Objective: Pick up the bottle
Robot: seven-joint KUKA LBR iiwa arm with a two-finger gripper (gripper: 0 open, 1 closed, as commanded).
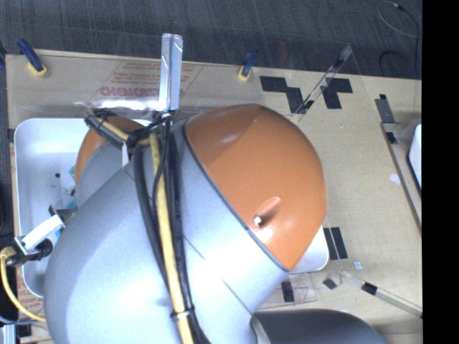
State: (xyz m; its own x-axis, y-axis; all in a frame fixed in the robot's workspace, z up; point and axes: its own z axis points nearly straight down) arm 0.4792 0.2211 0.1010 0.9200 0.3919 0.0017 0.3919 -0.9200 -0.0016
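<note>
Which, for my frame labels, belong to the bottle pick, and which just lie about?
Job in hand: arm; white bin it reaches into.
Lying about: blue clamps; black tape marks; foil-wrapped post.

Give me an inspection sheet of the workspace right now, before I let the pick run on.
Surface: tan bench carrying a white bin at the left; most of it is hidden by the arm.
Job's things: bottle cannot be identified.
Clutter: small dark and teal bits in the left bin, too small to name.
Grippers: hidden under the arm; state cannot be told.
Cables: black and yellow cables run along the arm.
Surroundings: blue clamps on the bench's far edge, black tape marks, dark floor beyond.
</note>
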